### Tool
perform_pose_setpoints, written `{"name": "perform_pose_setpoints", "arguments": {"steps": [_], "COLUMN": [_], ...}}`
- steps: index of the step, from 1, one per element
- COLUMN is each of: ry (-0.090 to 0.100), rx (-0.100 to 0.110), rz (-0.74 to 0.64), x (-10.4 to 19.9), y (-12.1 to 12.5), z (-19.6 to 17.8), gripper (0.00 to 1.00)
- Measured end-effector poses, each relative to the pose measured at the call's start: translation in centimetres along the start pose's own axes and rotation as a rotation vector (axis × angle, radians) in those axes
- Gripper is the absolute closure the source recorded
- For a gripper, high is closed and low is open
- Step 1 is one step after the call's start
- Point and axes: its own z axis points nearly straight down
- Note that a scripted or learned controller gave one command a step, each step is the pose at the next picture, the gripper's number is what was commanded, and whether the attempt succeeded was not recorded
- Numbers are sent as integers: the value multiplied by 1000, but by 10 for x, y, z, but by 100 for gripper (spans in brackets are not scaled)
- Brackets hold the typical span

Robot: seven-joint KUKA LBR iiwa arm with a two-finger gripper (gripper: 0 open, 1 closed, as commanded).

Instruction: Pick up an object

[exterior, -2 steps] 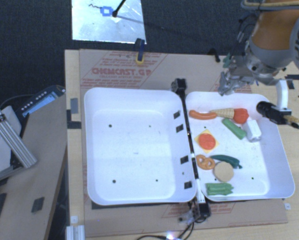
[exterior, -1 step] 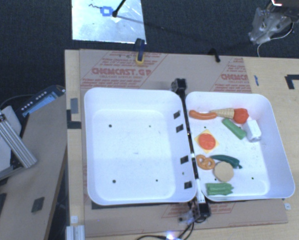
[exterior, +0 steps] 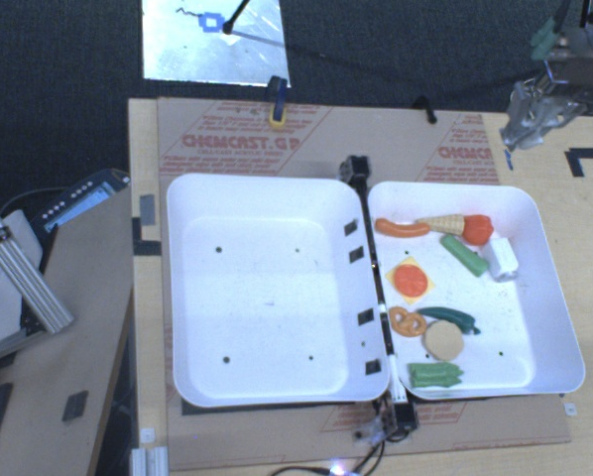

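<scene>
The pincer [exterior: 528,117] hangs at the top right, over the counter [exterior: 396,132] and behind the right bin [exterior: 554,296]. It is well apart from the toys. I cannot tell if it is apart or together, and nothing shows in its grip.

2 white bins sit side by side on the counter. The left bin [exterior: 267,291] is next to the right one, touching along the middle.

The toys all lie in the right bin. Near the back is an orange sausage [exterior: 402,229], and beside it a cone with a red tip [exterior: 457,226]. A green pod [exterior: 463,255] lies just below, next to a white block [exterior: 501,258]. In the middle is a red round piece on yellow [exterior: 411,280]. Lower down are a pretzel [exterior: 407,320], a dark green pepper [exterior: 448,316], a tan round cookie [exterior: 443,341] and a green bean [exterior: 435,373] by the front wall.
</scene>
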Motion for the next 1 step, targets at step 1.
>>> {"name": "perform_pose_setpoints", "arguments": {"steps": [1], "ry": [-1], "rx": [0], "rz": [1], "x": [1], "y": [-44], "z": [0], "gripper": [100]}}
